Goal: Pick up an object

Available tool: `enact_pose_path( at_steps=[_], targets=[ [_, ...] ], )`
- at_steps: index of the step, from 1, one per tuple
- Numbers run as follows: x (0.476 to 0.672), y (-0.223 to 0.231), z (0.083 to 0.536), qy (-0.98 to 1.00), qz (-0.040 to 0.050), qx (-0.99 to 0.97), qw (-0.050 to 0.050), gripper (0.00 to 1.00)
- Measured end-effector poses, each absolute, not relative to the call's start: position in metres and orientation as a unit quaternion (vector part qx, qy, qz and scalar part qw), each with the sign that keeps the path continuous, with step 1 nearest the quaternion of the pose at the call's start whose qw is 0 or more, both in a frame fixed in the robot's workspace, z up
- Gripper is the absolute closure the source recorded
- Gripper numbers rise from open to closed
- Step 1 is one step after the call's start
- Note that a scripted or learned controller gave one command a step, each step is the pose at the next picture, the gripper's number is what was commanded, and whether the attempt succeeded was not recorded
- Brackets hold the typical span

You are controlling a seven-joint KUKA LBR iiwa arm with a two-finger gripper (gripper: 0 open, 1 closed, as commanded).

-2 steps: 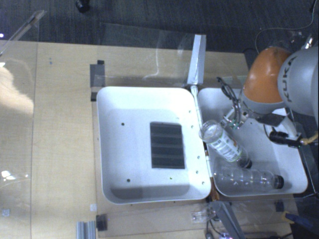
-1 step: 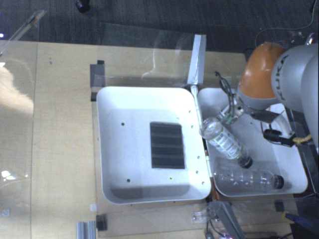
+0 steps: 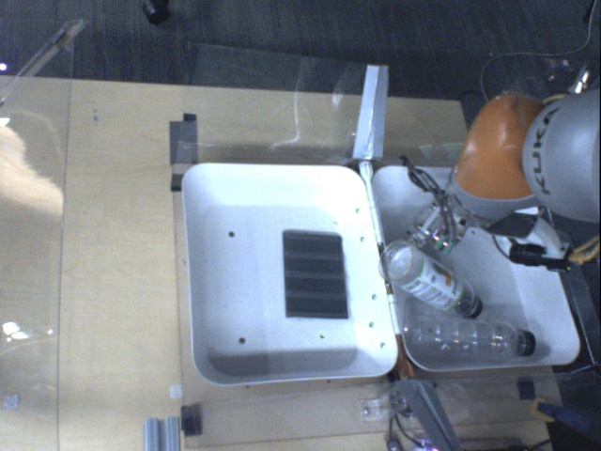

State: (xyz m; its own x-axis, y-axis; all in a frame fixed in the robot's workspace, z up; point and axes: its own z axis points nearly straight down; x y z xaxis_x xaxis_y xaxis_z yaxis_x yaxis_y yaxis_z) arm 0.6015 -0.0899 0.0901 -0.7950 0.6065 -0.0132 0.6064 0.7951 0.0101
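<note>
You see a clear plastic bottle (image 3: 427, 282) with a label lying tilted in the right bin (image 3: 554, 332), its wide base up against the wall shared with the left bin and its dark cap pointing down and to the right; a second clear bottle (image 3: 470, 339) lies just below it, along the near wall of the same bin, its dark cap at the right end; the two bottles sit close together, and you cannot tell whether they touch. The gripper (image 3: 439, 235) hangs just above the base end of the labelled bottle, near the dividing wall; it is too small and cluttered with cables for you to tell how it is set, and nothing shows clearly held in it. Behind it you see the arm (image 3: 563, 153), grey, with its orange band (image 3: 502, 148), coming in from the right. The left bin (image 3: 216, 252) holds a dark ribbed rectangular pad (image 3: 315, 273) near its middle; both bins rest on a pale wooden bench (image 3: 103, 280).
</note>
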Motion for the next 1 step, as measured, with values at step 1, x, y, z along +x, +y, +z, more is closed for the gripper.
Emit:
enact_pose_path(
  at_steps=[1],
  targets=[
    [0.6042,-0.0883,0.1031,0.947,0.0049,0.321,0.011,1.0]
  ],
)
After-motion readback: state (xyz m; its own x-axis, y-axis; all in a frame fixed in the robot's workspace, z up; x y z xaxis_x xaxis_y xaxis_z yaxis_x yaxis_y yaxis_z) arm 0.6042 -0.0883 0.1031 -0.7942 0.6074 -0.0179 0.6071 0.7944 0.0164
